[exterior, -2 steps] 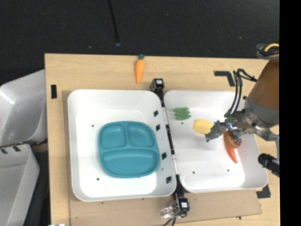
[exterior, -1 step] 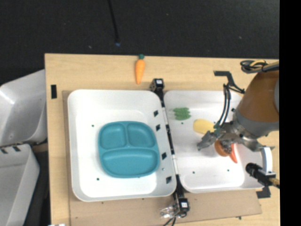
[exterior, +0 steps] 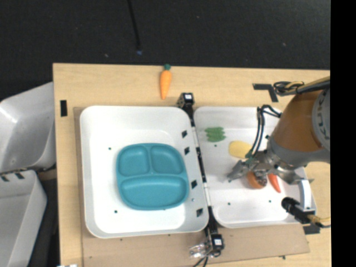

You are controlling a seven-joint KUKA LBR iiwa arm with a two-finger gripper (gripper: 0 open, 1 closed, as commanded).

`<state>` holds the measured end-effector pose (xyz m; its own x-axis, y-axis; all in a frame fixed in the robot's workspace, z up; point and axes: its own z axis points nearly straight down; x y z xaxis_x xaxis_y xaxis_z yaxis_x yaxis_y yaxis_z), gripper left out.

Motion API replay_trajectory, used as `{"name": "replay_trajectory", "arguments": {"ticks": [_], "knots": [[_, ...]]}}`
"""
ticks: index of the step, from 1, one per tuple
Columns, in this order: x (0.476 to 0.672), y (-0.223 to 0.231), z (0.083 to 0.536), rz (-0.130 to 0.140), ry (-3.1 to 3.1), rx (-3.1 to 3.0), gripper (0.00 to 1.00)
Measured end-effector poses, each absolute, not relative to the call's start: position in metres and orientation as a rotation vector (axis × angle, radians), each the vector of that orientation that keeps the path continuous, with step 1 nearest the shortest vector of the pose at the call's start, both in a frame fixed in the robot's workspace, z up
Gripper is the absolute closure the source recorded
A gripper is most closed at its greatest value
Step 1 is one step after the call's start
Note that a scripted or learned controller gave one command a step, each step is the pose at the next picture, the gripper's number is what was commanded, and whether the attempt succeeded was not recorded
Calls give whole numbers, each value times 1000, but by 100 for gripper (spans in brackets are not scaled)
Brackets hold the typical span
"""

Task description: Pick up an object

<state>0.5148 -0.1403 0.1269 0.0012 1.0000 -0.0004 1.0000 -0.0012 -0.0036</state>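
My gripper (exterior: 243, 171) is low in the right bin (exterior: 245, 213), reaching in from the right under the orange-banded wrist. Just to its right, partly under the wrist, lies a round orange-red object (exterior: 256, 181), and a small red-orange carrot-like piece (exterior: 275, 183) sits beside that. A yellow object (exterior: 240, 148) rests just above the gripper, close to it. Further up and to the left, a flat green piece (exterior: 214, 133) lies on the bin floor. The arm hides part of the bin's right side.
The left bin (exterior: 94, 149) holds a blue divided plate (exterior: 151, 176). An orange toy carrot (exterior: 165, 82) lies on the wooden bench behind the bins. Black clips (exterior: 186, 99) sit along the seam between the bins. Cables hang near the arm at right.
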Motion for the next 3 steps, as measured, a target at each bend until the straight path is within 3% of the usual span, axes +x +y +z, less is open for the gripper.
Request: {"name": "replay_trajectory", "arguments": {"ticks": [1, 3], "knots": [[516, -141, 140, -2, -2215, -2231, 100], [512, -137, 243, -5, -2229, -2223, 100]]}}
